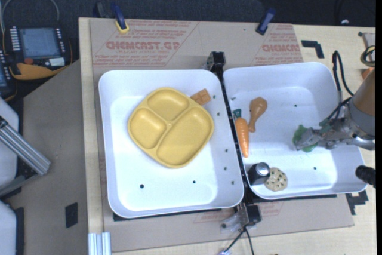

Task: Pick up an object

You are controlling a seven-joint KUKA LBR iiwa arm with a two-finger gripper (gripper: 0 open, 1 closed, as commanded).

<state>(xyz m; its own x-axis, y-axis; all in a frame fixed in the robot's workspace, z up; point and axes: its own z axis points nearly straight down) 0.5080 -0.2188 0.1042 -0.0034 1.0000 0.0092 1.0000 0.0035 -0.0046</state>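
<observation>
Green object (303, 139), small and leafy-looking, lies in the right bin (310, 83), toward that bin's right edge and about midway between its far and near walls. We see the gripper (311, 139) reaching in from the right, its metal fingertips down at the green object and seemingly on either side of it; from this angle we cannot tell whether the fingers are closed on it or merely resting around it. Along the right bin's left edge we find an orange carrot (242, 135) lying lengthwise, with a tan drumstick-shaped piece (256, 110) just beside it, slanting toward the far wall. Near the same bin's near-left corner sit a small black-and-silver round item (259, 172) and a speckled cookie (276, 179), touching or nearly so. In the left bin (119, 146), a yellow divided plate (171, 126) takes up the middle and far part, with a small orange-brown block (201, 96) at its far-right rim. Both bins rest on a cardboard sheet (149, 39) that covers the bench.
</observation>
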